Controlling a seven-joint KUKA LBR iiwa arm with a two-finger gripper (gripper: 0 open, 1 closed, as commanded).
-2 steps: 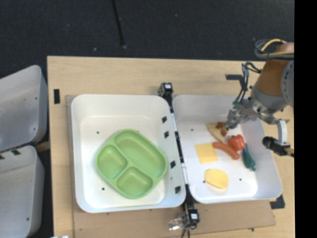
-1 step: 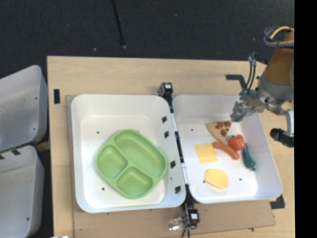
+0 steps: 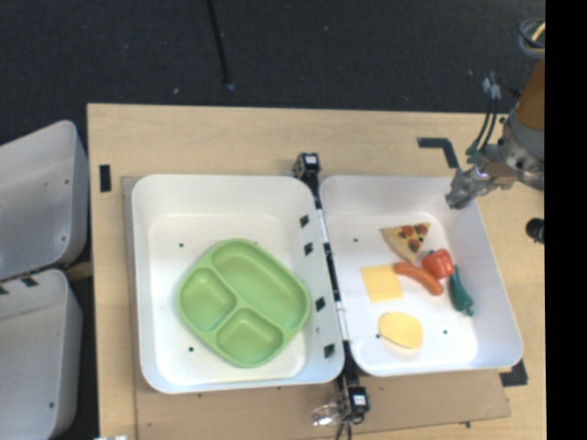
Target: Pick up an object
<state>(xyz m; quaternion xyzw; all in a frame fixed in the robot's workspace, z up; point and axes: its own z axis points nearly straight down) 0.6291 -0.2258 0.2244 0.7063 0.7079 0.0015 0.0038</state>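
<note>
A green divided plate (image 3: 243, 302) is seen in the left bin (image 3: 147, 246). A pizza slice (image 3: 406, 237), yellow square (image 3: 382, 283), hot dog (image 3: 417, 277), red pepper (image 3: 439, 263) and yellow lump (image 3: 401, 330) are held in the right bin (image 3: 491, 328). The pincer (image 3: 463, 191) is poised at its far right rim; its opening cannot be told.

Grey arm (image 3: 515, 149) with orange band and dark cables.

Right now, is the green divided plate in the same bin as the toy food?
No, the green plate lies in the left bin; the toy food is in the right bin.

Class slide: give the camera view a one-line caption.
Toy food fills the right bin, a green tray the left; hand hovers.
</note>
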